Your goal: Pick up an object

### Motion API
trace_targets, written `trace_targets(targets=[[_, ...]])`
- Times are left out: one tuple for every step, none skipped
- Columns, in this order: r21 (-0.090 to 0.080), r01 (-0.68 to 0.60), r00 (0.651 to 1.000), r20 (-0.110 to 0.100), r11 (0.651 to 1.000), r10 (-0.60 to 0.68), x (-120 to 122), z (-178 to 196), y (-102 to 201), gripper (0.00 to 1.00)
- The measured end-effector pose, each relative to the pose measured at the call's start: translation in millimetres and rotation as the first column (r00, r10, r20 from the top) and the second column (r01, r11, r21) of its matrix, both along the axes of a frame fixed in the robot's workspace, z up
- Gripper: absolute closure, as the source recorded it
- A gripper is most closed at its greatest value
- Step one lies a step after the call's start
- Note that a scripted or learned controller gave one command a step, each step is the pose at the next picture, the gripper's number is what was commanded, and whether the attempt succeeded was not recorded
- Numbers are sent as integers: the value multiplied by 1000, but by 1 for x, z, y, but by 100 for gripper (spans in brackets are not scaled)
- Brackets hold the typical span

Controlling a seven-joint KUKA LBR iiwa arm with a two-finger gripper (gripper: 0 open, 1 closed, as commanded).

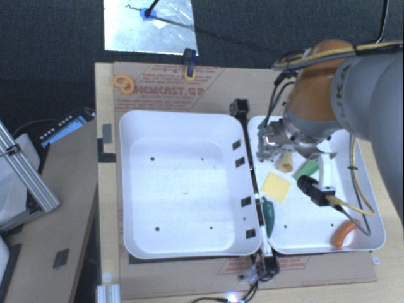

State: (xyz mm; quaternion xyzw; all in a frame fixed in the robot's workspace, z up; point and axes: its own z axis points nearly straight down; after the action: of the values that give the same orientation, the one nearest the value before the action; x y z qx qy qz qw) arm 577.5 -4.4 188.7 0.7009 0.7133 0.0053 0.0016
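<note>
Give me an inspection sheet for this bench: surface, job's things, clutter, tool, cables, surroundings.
Surface: left bin and right bin, both white, side by side on a cardboard sheet.
Job's things: all in the right bin: yellow square, tan cylinder, light green piece, dark green piece against the divider, orange piece near the front rim.
Clutter: orange ring and yellow clamp on the cardboard.
Tool: tool over the right bin, close to the tan cylinder.
Cables: black cable at the upper right.
Surroundings: silver foil sheet; aluminium frame at the left.
</note>
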Motion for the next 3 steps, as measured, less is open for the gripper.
trace_targets(targets=[[-3, 8, 1000, -5, 1000, -8, 38, -4, 47, 100], [-3, 9, 1000, -2, 1000, -9, 94, -3, 86, 100], [3, 2, 1000, 7, 1000, -2, 92, 130, 190, 100]])
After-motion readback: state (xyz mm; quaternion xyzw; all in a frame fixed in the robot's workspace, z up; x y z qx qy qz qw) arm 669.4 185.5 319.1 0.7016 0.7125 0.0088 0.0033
